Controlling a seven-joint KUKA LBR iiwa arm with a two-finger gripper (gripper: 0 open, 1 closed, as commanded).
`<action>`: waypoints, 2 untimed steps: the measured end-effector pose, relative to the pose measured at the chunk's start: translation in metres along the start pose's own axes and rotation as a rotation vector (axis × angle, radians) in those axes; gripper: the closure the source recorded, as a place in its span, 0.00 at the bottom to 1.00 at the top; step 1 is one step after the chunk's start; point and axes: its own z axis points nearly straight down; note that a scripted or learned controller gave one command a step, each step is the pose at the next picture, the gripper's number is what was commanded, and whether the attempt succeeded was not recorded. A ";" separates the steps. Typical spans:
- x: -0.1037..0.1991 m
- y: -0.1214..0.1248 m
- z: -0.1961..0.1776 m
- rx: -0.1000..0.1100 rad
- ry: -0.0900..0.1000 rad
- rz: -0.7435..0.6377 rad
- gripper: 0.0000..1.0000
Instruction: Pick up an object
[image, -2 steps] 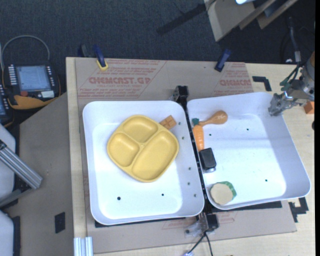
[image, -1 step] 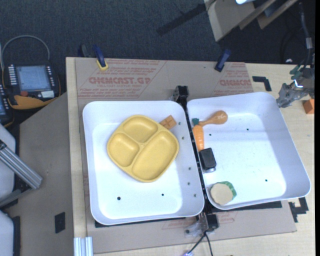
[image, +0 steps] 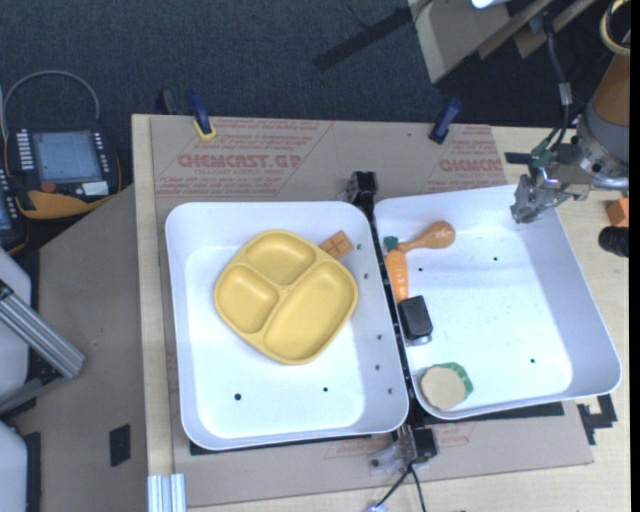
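The jaws (image: 527, 205) hang over the far right corner of the right bin (image: 520, 330), just at its rim, and nothing is between them; how wide they stand I cannot tell, because they are small and grey against the white.

All the loose things lie well to the left of the jaws, along the left wall of this bin. The nearest one is a wooden pear-shaped piece (image: 432, 237), to the left and a little nearer to the camera. Touching its thin end is an orange carrot (image: 397, 273) with a green top. Further toward the camera lies a black block (image: 415, 318), just beside the carrot's tip. A round beige disc with green rim (image: 444, 386) rests in the near left corner.

Much further left, in the left bin (image: 200, 390), is a yellow divided plate (image: 286, 296), with a small brown block (image: 336, 244) touching its far edge. Both bins stand on the table (image: 160, 160).
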 end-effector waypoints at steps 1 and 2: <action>0.057 -0.004 0.015 0.000 0.001 0.000 1.00; 0.109 -0.023 0.020 0.001 0.000 0.000 1.00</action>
